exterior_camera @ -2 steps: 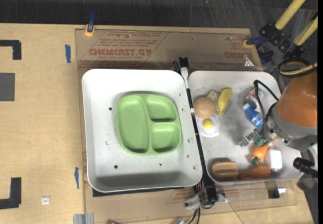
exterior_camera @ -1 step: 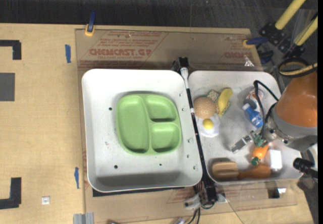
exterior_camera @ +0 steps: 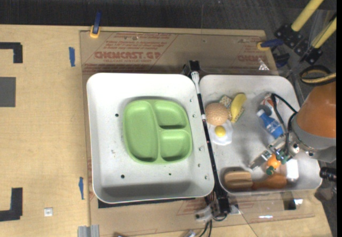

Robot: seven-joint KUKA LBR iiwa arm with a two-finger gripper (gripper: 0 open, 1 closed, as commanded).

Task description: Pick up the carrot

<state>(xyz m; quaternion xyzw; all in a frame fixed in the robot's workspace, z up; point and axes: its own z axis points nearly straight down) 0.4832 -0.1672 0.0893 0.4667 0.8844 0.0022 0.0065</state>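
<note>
The carrot [exterior_camera: 273,164], small and orange with a green top, lies in the right bin [exterior_camera: 247,84] near its front right corner. My gripper [exterior_camera: 274,163] is down in that bin, directly over the carrot. A silvery finger [exterior_camera: 261,158] stands to the carrot's left and a white finger [exterior_camera: 292,170] to its right. The gap between them is wider than the carrot, so the gripper looks open around it. The arm's orange band [exterior_camera: 319,116] covers the bin's right edge.
The right bin also holds a bread roll and sausage [exterior_camera: 254,180] just in front of the carrot, a blue bottle [exterior_camera: 270,122], a banana [exterior_camera: 237,107], a brown egg [exterior_camera: 216,113] and a fried egg [exterior_camera: 221,134]. The left bin [exterior_camera: 101,140] holds a green divided plate [exterior_camera: 157,130].
</note>
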